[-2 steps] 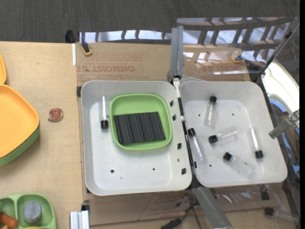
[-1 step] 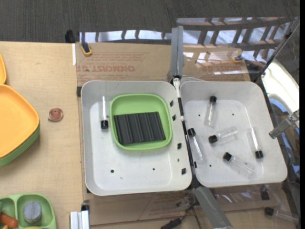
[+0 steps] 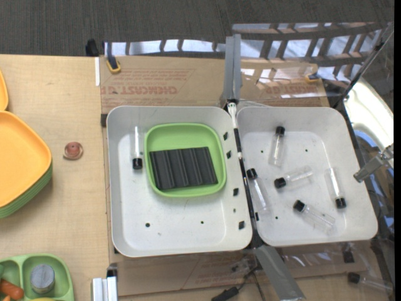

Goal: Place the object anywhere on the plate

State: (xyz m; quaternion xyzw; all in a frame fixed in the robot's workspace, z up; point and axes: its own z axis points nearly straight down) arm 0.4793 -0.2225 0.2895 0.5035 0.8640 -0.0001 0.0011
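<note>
Left, green plate (image 3: 185, 137) near the bin's (image 3: 182, 231) top edge, vial (image 3: 136, 148) alongside

green plate (image 3: 185, 135): square, rounded corners, black ribbed insert, flat in left bin, frame centre | clear vial (image 3: 136, 147): black cap (pointing down-frame), lying just left of plate, apart | five more vials, right bin

Workbench over dark carpet

A pale wooden bench top (image 3: 56, 105) fills the left side, with flattened brown cardboard (image 3: 163, 86) lying under the bins. Dark grey carpeted floor (image 3: 156, 11) runs along the top, and a slatted wooden frame (image 3: 301, 42) stands at upper right.
</note>
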